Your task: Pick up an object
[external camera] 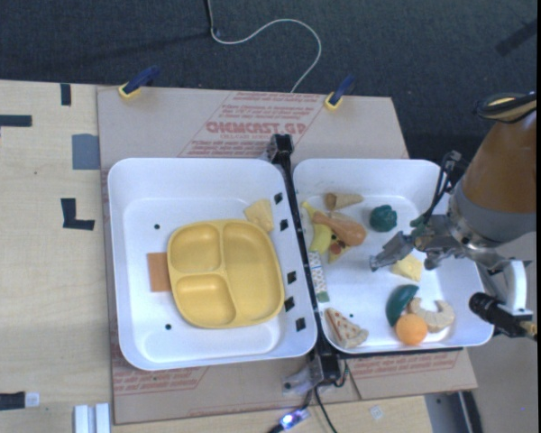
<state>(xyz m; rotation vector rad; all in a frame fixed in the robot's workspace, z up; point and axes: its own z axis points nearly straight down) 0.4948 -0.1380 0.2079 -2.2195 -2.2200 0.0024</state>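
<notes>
My gripper (pixel 398 253) hangs over the middle right of the right bin (pixel 370 174), just above a pale yellow wedge (pixel 410 268). Nothing visibly sits in it. Around it in this bin lie a teal round piece (pixel 382 216), a brown-orange roll (pixel 342 228), a yellow piece (pixel 321 239) and a tan wedge (pixel 343 201). Toward the front lie a dark green piece (pixel 398 302), an orange ball (pixel 412 330), a pale curved piece (pixel 438 316) and a speckled triangular slice (pixel 345 329).
The left bin (pixel 131 242) holds a yellow divided tray (pixel 225 271), a pale yellow wedge (pixel 260 213) at its far corner and a brown card (pixel 158 271) at its left. The bins' shared wall (pixel 296 242) runs down the middle. The arm (pixel 500 188) enters from the right.
</notes>
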